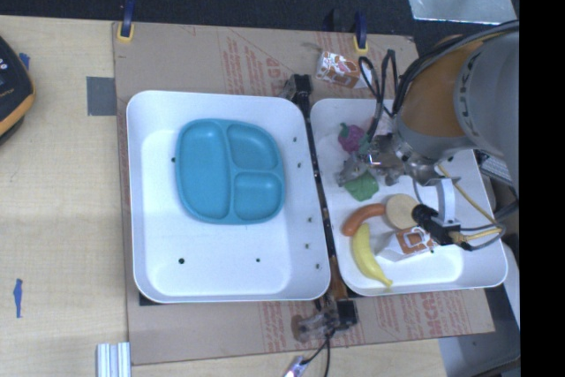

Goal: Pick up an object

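I hovered low over the green toy, at nine o'clock in the right bin; my grip unreadable, the next move called for a descent

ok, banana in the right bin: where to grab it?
Take the banana across its mid-body from above, jaws closing across its narrow width. It lies flat, running diagonally toward the bin's near edge. Its upper end sits close to the hot dog, so the lower half looks freer.
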Controlling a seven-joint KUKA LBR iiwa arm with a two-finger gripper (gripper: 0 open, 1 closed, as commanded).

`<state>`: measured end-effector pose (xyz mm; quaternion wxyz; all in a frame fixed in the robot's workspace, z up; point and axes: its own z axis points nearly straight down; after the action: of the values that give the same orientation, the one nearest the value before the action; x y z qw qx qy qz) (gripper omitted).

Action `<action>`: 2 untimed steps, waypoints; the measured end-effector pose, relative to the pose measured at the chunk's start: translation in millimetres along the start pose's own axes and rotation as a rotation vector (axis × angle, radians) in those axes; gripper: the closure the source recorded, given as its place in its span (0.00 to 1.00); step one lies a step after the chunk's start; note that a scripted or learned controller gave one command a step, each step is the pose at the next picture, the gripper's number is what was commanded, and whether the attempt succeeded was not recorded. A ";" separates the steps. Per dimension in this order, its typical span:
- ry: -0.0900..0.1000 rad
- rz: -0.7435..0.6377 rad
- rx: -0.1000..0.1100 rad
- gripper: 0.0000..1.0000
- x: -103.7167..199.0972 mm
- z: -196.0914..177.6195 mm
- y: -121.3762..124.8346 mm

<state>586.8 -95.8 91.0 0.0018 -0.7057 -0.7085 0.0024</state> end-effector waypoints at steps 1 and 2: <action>-0.002 -0.002 0.001 1.00 -1.4 -10.8 0.3; -0.002 -0.002 0.001 0.00 -1.2 -10.8 0.3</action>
<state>587.2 -97.0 101.7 0.0013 -0.7049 -0.7093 0.0033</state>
